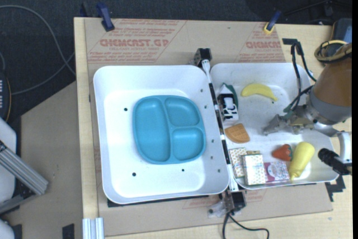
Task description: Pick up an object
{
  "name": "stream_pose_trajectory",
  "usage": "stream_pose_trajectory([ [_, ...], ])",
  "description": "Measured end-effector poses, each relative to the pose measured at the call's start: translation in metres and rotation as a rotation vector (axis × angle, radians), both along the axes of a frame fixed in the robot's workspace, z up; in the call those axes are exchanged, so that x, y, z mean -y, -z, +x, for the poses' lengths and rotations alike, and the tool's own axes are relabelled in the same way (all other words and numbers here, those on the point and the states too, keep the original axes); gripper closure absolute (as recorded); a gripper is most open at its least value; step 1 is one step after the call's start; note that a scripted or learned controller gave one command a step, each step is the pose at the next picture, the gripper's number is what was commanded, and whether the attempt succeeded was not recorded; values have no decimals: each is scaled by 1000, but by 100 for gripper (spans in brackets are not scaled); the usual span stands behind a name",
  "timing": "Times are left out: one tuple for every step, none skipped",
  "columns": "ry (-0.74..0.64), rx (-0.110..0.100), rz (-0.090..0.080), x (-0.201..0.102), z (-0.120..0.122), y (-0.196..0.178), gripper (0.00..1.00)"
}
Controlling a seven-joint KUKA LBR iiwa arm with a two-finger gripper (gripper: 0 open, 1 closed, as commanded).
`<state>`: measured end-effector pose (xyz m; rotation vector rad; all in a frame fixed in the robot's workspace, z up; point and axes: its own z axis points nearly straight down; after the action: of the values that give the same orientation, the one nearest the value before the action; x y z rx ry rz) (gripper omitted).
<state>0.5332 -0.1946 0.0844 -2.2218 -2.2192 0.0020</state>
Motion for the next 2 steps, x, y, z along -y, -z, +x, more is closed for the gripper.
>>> stream_pose_trajectory([
  [0, 1, 0, -26, -54, 0, 0],
  [0, 3, 0, -26, -54, -10, 100],
])
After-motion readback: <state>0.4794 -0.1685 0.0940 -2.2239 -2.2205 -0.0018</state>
